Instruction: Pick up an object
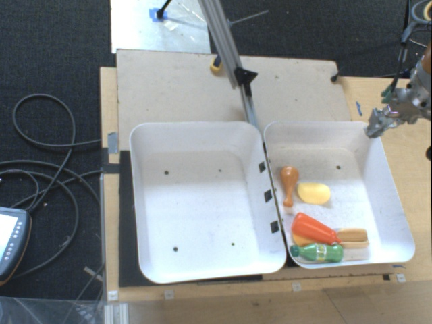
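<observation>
In the lower right of the frame, the right bin (pixel 388 181) holds a brown drumstick-shaped toy (pixel 289 183), a pale yellow lump (pixel 314 194), an orange-red carrot (pixel 313 229), a tan hot dog (pixel 353 236) and a green bottle (pixel 318 252), clustered near its left and lower walls. The left bin (pixel 145 181) sits beside it on the worktop (pixel 175 86). The claw (pixel 376 123) hangs at the right bin's upper right corner, above the rim; whether it is parted I cannot tell.

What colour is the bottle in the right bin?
Green bottle, with a pale label band, lying on its side; camera view.
</observation>
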Controlling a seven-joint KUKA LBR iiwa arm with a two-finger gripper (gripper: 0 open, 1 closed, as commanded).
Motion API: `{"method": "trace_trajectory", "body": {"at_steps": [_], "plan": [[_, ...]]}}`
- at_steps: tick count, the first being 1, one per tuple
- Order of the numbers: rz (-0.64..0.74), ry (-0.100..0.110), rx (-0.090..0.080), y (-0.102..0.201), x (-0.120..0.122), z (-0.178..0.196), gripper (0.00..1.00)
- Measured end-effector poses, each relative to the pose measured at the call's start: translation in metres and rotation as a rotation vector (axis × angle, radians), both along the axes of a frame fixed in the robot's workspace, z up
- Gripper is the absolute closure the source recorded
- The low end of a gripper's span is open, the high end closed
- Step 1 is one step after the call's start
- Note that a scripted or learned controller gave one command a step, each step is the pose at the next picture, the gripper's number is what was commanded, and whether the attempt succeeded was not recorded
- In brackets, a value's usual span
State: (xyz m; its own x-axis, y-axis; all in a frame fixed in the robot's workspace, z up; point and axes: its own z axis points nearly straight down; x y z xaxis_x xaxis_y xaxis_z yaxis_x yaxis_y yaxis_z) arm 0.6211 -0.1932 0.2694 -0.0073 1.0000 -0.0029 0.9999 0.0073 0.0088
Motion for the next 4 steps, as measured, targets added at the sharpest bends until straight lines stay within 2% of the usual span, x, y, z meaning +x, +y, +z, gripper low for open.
{"method": "trace_trajectory", "body": {"at_steps": [2,3,4], "plan": [[0.003,0.007,0.005,0.109,-0.028,0.005,1.00],[0.003,0.009,0.005,0.161,-0.032,-0.011,1.00],[0.003,0.010,0.005,0.206,-0.049,-0.020,1.00]]}}
